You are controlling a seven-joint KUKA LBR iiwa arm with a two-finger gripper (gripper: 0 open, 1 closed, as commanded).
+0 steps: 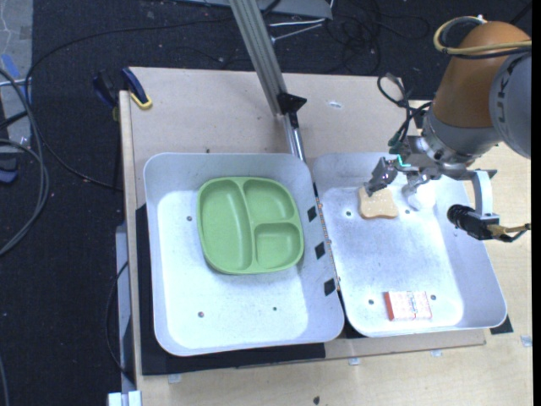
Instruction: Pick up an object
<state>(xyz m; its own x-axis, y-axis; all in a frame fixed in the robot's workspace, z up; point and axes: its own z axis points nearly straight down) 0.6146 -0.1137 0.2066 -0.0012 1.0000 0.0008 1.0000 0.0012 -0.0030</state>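
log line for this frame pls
arm: over right bin far end | gripper: above tan bread-like piece, grasp unconfirmed | red-white packet: right bin near edge | green divided plate: left bin

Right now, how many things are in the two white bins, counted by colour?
Green: 1, the divided plate in the left bin
Tan: 1, the bread-like piece in the right bin
Red and white: 1, the small packet in the right bin
Total: 3

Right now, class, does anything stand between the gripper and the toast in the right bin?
Nothing visible does. The gripper sits right at the toast's upper edge in the right bin. The red box lies near the bin's front edge, well away. The green tray is in the left bin.
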